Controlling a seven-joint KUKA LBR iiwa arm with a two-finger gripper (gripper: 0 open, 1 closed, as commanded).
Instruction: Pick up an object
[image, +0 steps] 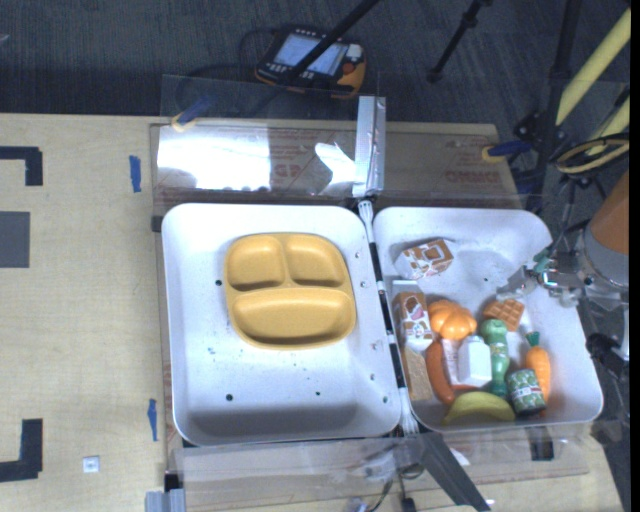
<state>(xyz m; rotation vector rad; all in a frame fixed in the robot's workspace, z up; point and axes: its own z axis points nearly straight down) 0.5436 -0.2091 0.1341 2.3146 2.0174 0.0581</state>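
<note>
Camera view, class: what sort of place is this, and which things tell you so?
Probably a robotics lab test bench: two white bins side by side, toy food heaped in the right one, a yellow divided tray in the left, the gripper reaching in.

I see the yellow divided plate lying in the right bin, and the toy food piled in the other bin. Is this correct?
Not quite. In the camera view the yellow divided plate lies in the left bin, not the right one. The toy food is piled in the other bin, the right bin.

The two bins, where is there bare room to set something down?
Left bin: bare floor all around the yellow tray, widest along the near edge. Right bin: free at its far right corner; the near half is crowded with toy food.
</note>
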